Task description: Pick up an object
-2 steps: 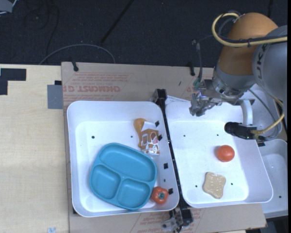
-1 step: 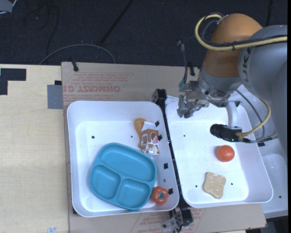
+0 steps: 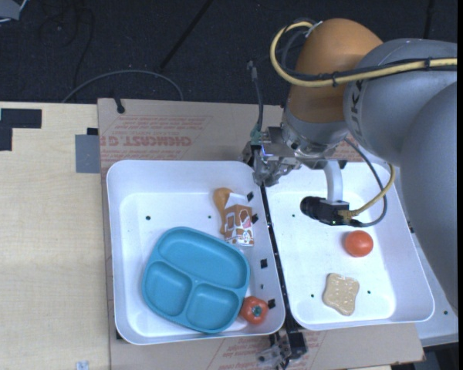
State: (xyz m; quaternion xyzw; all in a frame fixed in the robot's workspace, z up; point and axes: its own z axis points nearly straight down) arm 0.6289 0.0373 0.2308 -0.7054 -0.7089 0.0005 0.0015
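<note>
Six loose things sit across the two bins, and the gripper [image 3: 272,168] holds none of them. It hangs over the ridge where the left bin [image 3: 127,206] and the right bin [image 3: 405,284] meet, near their 12 o'clock rims. Whether it is spread or closed you cannot tell from this angle.

Your nearest candidates are in the left bin. A small printed packet [image 3: 239,227] lies at about 7 o'clock from the gripper, close to the dividing wall. A tan drumstick-shaped piece [image 3: 222,200] touches its upper end, at about 8 o'clock. Together they run roughly from 11 to 5, so a grasp across that line looks the better fit.

The packet's lower edge is just beside the blue divided plate [image 3: 193,280], which may crowd a descent. A red tomato [image 3: 254,310] rests at the plate's 4 o'clock corner.

In the right bin, a second tomato [image 3: 359,243] at 4 o'clock and a bread slice [image 3: 341,293] at 5 o'clock lie well apart from the gripper.
</note>
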